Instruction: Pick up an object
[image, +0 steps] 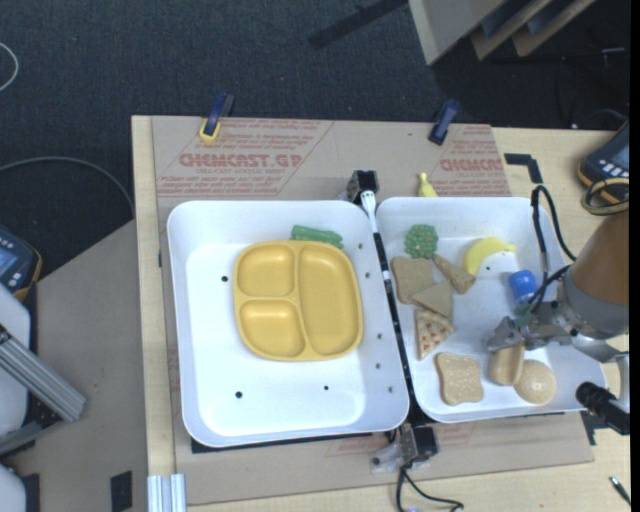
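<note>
Gripper (515, 338) low in right bin (470, 212), can't tell its state, tips just above a tan bread roll (506, 364) w/ a round bun (536, 381) beside, toast (460, 378) to its left, yellow divided plate (298, 300) in left bin (200, 300).

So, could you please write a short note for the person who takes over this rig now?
Gripper: low in the right bin, over the toy food near the round bun; whether it is open or shut cannot be seen.
Things: toast slice, pizza slice, broccoli and banana lie in the right bin; the yellow divided plate sits in the left bin.
Done: nothing visibly lifted.
Left: grasp one object and raise it.
</note>
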